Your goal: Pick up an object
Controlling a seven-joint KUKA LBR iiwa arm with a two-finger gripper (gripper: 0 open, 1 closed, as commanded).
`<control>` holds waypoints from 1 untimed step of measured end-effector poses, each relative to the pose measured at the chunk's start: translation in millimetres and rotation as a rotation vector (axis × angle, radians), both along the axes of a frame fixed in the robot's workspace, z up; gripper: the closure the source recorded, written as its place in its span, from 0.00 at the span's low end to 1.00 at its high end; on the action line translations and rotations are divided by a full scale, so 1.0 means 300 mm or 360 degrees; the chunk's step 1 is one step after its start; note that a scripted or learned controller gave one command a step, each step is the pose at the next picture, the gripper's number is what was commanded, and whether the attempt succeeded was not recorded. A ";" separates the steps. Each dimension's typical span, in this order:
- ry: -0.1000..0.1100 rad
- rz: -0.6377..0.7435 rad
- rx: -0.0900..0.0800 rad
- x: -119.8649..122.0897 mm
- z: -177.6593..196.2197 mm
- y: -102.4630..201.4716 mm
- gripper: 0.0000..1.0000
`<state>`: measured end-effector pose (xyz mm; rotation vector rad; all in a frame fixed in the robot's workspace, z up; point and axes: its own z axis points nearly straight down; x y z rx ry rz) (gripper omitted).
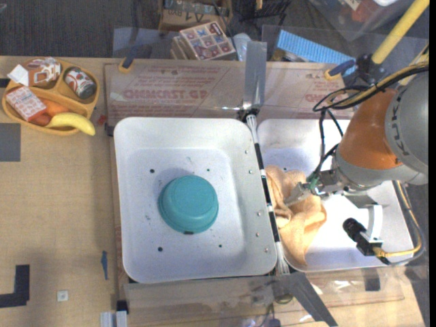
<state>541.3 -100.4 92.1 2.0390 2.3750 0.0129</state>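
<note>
Two white bins sit side by side on the surface [61, 203]. The left bin [136, 148] holds a teal bowl [189, 204], turned upside down near the middle of the bin floor, well apart from every wall.

The right bin [289, 138] holds a tan cloth [300, 227], crumpled in a heap against the bin's left wall, just beside the divider between the bins. The cloth runs from about the middle of that wall down toward the near corner.

The arm [381, 142] reaches in from the right, its orange band above the right bin. The gripper [303, 191] is low over the upper part of the cloth, and its tip appears to touch or press into the folds. The fingers are too small and too mixed in with the fabric to make out, so I cannot tell whether they are apart or closed, or whether any cloth lies between them. The cloth looks to be resting on the bin floor.

A black part [357, 234] of the arm's fittings hangs over the right side of the right bin, beside a yellow cable.

On the surface at far left sits a yellow tray [13, 104] with toy food, a banana [71, 122] at its near edge.
</note>
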 end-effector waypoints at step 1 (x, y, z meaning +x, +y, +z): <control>-0.0010 -0.0002 0.0003 0.005 0.036 0.000 1.00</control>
